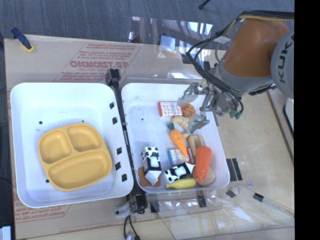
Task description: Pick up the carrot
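My gripper point(194, 109) hangs spread and empty above the right bin point(132, 134). The carrot point(179, 141) lies just below it, beside the hot dog point(196, 144). It looks light, hard and slick; I'd pinch its thick middle.

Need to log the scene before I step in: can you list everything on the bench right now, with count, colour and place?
carrot: 1, orange with green top, middle of right bin
hot dog: 1, red-orange in tan bun, right bin near corner
banana: 1, yellow, right bin front edge
cow toys: 2, black and white, right bin front
small box: 1, red and white, right bin back
divided plate: 1, yellow, left bin
bins: 2, white, side by side
clip: 1, blue and yellow, bench far left corner
gripper: 1, metal, above right bin's back, nothing between fingers
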You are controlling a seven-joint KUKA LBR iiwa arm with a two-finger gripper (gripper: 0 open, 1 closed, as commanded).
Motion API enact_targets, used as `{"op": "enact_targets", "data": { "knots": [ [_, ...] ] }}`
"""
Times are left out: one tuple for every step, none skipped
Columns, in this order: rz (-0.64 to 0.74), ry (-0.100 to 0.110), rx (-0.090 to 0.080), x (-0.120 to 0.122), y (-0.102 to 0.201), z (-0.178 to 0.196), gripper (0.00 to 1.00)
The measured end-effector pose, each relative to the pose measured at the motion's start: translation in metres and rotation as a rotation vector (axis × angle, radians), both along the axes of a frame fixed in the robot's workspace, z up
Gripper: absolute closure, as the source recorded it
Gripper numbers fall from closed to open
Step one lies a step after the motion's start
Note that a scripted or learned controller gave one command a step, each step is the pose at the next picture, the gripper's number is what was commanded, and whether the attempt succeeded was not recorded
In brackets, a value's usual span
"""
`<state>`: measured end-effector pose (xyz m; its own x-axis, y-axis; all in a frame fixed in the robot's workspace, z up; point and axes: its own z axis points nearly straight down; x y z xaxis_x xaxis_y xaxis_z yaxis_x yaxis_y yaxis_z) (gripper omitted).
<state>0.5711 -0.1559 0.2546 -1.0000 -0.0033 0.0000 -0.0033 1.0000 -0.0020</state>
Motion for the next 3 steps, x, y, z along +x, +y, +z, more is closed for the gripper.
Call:
{"op": "enact_targets", "data": {
  "knots": [
    [-0.108,-0.001,0.002,0.008,0.001,-0.163,0.0],
    [-0.099,-0.003,0.001,0.01,0.003,-0.153,1.0],
    [-0.312,-0.002,0.002,-0.02,0.019,-0.098,1.0]
  ]
}}
